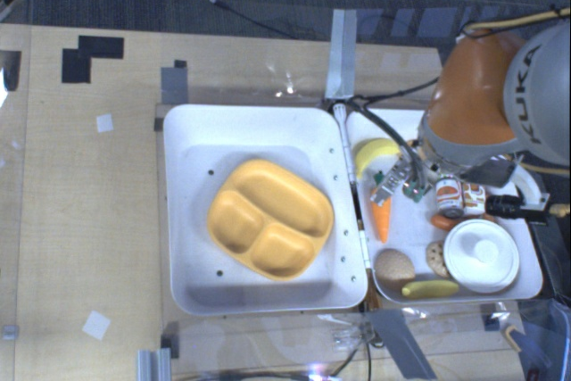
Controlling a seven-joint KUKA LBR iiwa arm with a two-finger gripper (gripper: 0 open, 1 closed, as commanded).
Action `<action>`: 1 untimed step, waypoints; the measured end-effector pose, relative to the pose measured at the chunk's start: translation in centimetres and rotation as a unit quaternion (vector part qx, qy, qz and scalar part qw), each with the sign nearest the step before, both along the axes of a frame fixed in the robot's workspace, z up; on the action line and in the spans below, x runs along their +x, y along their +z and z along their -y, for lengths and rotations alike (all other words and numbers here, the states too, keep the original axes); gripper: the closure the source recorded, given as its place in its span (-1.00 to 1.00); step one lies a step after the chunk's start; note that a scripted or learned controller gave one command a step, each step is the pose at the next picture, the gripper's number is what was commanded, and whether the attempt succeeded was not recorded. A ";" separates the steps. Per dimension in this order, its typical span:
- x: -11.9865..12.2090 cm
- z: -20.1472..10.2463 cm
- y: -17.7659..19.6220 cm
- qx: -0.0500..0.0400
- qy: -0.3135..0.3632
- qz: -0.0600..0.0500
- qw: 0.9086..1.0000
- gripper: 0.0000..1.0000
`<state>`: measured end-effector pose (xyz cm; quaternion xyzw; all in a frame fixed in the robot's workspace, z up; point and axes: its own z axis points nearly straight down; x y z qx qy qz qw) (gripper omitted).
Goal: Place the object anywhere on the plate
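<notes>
A yellow plate [268, 219] with three compartments lies in the left bin [183, 192], and nothing rests on it. My gripper [395, 183] hangs low over the left part of the right bin [533, 279], under the orange band of the arm. It sits just above the top of an orange carrot [382, 220] and just below a yellow round fruit [375, 153]. I see nothing clearly held in it.
The right bin also holds a brown round item [393, 264], a cookie [436, 258], a small yellow banana-like piece [429, 288], a white bowl [482, 254], a labelled can [449, 194] and a red piece [446, 220]. A black cable [355, 192] runs along the divider.
</notes>
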<state>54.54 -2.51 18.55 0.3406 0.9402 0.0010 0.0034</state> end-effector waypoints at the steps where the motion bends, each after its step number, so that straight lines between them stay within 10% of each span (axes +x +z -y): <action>1: 3.2 -9.0 0.0 0.001 0.095 0.001 0.995 1.00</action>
